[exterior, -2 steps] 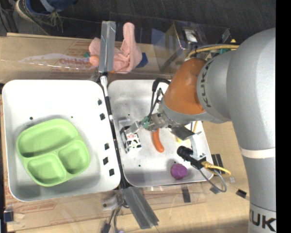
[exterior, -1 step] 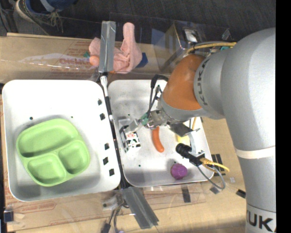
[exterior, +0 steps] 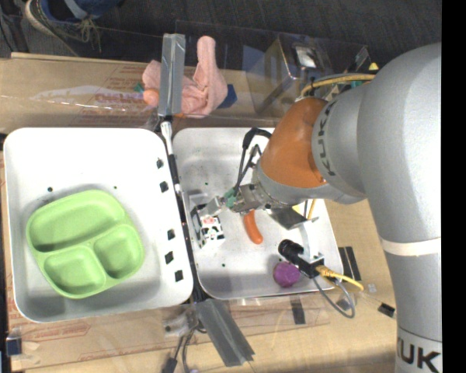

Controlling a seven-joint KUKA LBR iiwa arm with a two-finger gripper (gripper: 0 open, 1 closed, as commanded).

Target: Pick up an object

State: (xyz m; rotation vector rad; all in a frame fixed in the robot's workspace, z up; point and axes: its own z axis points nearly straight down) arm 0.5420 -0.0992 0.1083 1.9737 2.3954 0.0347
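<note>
My gripper (exterior: 207, 212) reaches down into the left part of the right bin (exterior: 217, 142), close to the divider between the bins. A small white thing with red and black marks (exterior: 210, 230) lies right at the gripper's tip; whether it is between the fingers I cannot tell. Just right of it, an orange carrot-shaped piece (exterior: 252, 228) lies on the bin floor. A purple lump (exterior: 285, 273) sits near the right bin's front edge.
The left bin (exterior: 31, 154) holds a light green divided plate (exterior: 84, 242). A pink cloth (exterior: 194, 84) lies behind the bins on the bench. The arm's grey body covers the right bin's right side.
</note>
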